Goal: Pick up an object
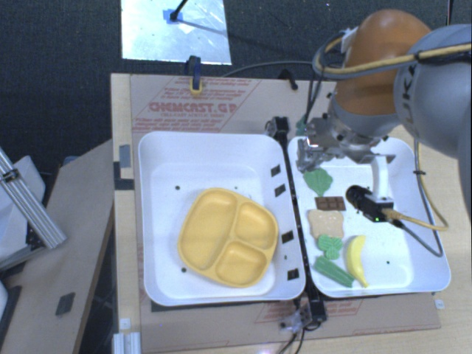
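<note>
In the right bin (413,271) several toy foods lie along the left side. A green leaf-shaped piece (318,179) lies at the top, then a brown ridged block (330,203) and a beige slab (326,223). Below them sit a small green lump (332,246), a long green pod (333,271) and a yellow banana (356,259). My gripper (311,156) hangs over the bin's upper left corner, just above the green leaf piece. The wrist hides much of it from the camera.
The left bin (158,198) holds a yellow divided plate (228,236). A divider with black clips (291,212) runs between the bins. A black and white fitting with a yellow cable (372,198) reaches over the middle of the right bin.
</note>
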### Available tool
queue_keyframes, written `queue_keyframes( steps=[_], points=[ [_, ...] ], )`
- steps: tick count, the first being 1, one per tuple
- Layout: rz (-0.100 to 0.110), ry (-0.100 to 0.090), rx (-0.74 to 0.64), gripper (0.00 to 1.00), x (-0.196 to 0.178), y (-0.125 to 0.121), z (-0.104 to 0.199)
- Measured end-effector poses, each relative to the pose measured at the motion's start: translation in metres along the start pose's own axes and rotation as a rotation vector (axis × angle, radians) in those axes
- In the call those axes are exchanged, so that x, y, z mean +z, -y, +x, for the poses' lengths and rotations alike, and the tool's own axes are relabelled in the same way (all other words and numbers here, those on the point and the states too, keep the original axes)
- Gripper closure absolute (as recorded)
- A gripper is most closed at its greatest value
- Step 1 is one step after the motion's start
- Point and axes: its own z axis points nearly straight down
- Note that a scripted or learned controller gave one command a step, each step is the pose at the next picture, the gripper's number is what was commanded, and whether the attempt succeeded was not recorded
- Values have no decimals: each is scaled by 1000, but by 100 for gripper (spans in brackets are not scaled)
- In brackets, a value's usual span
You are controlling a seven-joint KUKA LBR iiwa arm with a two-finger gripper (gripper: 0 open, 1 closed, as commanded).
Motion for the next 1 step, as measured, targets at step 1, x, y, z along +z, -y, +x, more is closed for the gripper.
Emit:
queue_keyframes(
  steps=[1],
  points=[
    [2, 0, 1, 100, 11, 15, 55]
  ],
)
